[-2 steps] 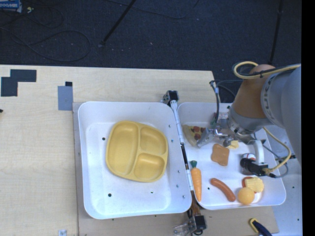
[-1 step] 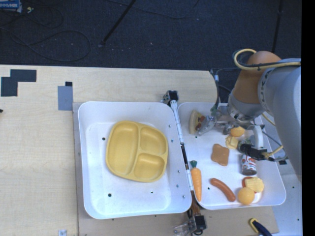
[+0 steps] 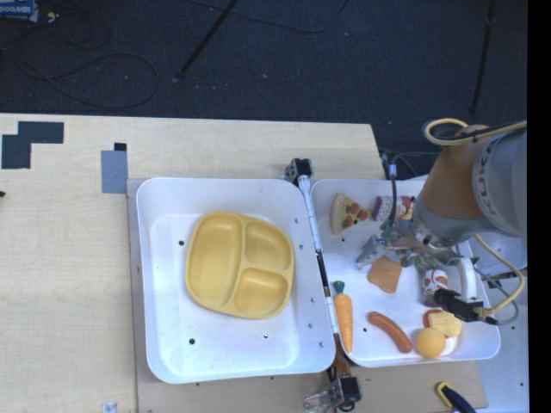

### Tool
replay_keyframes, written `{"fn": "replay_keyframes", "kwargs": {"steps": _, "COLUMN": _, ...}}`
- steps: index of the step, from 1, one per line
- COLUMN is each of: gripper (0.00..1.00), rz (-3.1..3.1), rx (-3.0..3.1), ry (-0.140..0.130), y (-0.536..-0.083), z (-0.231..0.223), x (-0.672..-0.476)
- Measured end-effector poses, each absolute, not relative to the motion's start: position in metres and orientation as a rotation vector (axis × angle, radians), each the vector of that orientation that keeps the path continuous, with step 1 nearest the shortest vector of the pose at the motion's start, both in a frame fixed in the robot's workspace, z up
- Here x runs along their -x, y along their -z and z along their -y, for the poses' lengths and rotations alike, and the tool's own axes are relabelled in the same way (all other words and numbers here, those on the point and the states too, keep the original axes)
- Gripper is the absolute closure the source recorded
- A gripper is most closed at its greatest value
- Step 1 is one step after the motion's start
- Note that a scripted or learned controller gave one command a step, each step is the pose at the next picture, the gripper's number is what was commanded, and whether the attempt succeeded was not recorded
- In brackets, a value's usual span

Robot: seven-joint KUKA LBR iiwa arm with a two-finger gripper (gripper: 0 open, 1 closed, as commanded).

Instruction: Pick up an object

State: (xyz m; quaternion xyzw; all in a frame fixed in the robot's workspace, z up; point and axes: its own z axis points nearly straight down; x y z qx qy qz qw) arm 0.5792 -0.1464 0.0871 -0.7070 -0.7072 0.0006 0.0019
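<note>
Tan toast slice (image 3: pixel 385 274) flat in right bin (image 3: pixel 405 355), just under tool (image 3: pixel 383 249). Tool spread, nothing between fingers, though view murky. Drop straight, straddle slice, close gently; carrot (image 3: pixel 343 315) near.

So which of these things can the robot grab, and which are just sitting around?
For the job (pick up an object), in the right bin:
- pizza slice
- toast-coloured piece
- carrot
- sausage
- yellow round fruit
- gripper, low over the pieces

Just lying about:
- yellow divided plate in the left bin
- cables on the floor
</note>
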Motion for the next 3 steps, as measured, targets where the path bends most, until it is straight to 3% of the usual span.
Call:
{"fn": "replay_keyframes", "kwargs": {"steps": 1, "gripper": 0.0, "rz": 2.22, "rx": 2.225, "ry": 0.002, "y": -0.088, "z": 0.141, "x": -0.558}}
{"fn": "replay_keyframes", "kwargs": {"steps": 2, "gripper": 1.0, "rz": 2.211, "rx": 2.222, "ry": -0.001, "y": -0.095, "z": 0.141, "x": -0.557}}
{"fn": "replay_keyframes", "kwargs": {"steps": 3, "gripper": 1.0, "rz": 2.218, "rx": 2.215, "ry": -0.007, "y": -0.185, "z": 0.049, "x": -0.543}}
